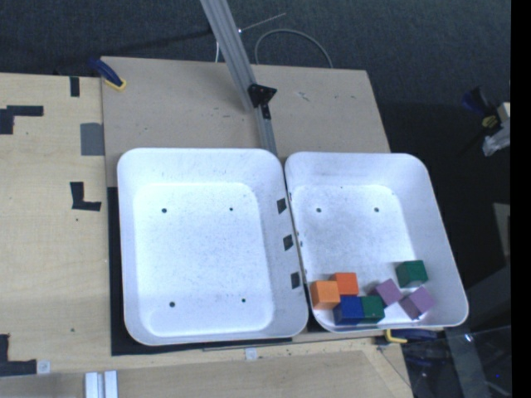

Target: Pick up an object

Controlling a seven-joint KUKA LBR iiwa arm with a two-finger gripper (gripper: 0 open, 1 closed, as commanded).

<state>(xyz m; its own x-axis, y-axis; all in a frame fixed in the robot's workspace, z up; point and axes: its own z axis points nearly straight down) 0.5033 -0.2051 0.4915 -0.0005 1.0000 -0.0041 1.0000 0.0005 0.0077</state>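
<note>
Seven small blocks huddle at the right bin's (431, 189) six o'clock edge: two orange (325, 293), one blue (351, 308), two green (411, 272), two purple (387, 291). At nine o'clock of it sits the left bin (133, 172).

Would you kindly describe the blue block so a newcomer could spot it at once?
Look in the right-hand white bin, at the cluster in its near corner. The blue block sits on the cluster's front edge, between an orange block and a green block; it is the only blue one.

Dark carpet floor (398, 23); tan wooden bench (182, 114); slanted metal pole (228, 36).
</note>
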